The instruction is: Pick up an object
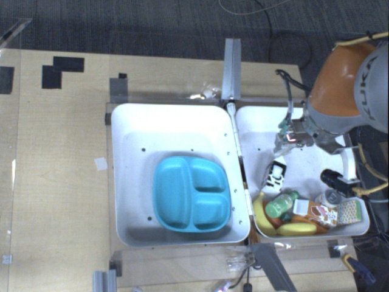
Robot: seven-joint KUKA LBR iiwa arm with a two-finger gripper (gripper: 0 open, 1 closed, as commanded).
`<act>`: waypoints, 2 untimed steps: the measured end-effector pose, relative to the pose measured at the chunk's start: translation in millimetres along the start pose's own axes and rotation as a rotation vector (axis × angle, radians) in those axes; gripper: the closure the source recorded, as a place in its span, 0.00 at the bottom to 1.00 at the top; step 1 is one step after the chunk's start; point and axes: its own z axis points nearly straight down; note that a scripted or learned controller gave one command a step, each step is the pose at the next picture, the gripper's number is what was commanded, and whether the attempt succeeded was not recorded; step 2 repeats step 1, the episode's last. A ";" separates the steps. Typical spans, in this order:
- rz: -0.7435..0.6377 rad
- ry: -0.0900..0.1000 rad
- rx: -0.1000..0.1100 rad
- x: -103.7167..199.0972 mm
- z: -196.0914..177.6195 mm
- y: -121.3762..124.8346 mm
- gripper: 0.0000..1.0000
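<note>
The arm (355, 84) comes in from the right, its orange band high over the far right corner of the right bin (255, 123). The wrist bends down and leftward, so that the hand (287, 137) hangs over the far half of that bin, pointing down at the white floor. From here I cannot tell whether the hand is apart or together, and nothing shows gripped in it.

Just nearer than the hand, and apart from it, lies a small black-and-white pack (275, 176), tilted, close to the bin's left wall. The rest of the things crowd the near edge of the same bin: a banana (296, 229), a green thing (281, 204) resting above it, and an orange packet (323, 215) to the right.

The left bin (130, 163) holds a blue divided plate (191, 193), sitting toward its near right side.

Both bins rest on a pale wooden table (55, 193) with black marks (61, 70) at its far left. A grey post (232, 66) stands where the bins meet at the far side. Beyond is dark floor (121, 5) with a thin cable (258, 8) looped on it.
</note>
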 end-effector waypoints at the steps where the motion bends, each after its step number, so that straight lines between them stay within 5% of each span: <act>1: -0.038 0.000 0.003 63.9 1.1 -46.1 1.00; 2: -0.038 0.000 0.003 63.9 1.1 -46.1 1.00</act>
